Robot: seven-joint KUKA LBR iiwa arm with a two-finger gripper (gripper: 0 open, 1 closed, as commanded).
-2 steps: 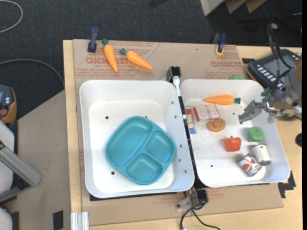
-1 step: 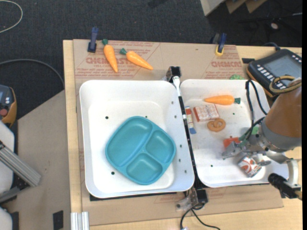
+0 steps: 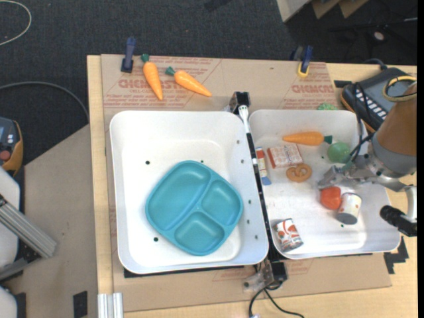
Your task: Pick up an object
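though partly hidden by its own wrist, grey arm with orange band reaching in from the right over the right-hand shallow white bin. two-finger gripper low over the bin floor, dark metal fingers spread out toward the left; cannot tell how far open, and nothing seen between them.

just below the gripper, small red rounded object, touching or nearly touching a white cylindrical cup with dark markings to its right. cannot tell whether the fingers touch either.

elsewhere in the same bin: orange plastic carrot lying flat near the far wall, green round ball-like toy just beside its right end, white and red small carton near the left wall, brown pretzel-shaped piece just below the carton, red and white crumpled can at the near left corner, tilted on its side.

left-hand shallow white bin holding a teal plastic divided tray with three compartments, turned at an angle.

beyond the bins on the brown cardboard sheet: two more orange toy carrots, one upright-slanting and one lying slantwise, near each other, well apart from the gripper. blue clamps at the far edge of the sheet, left clamp and right clamp.
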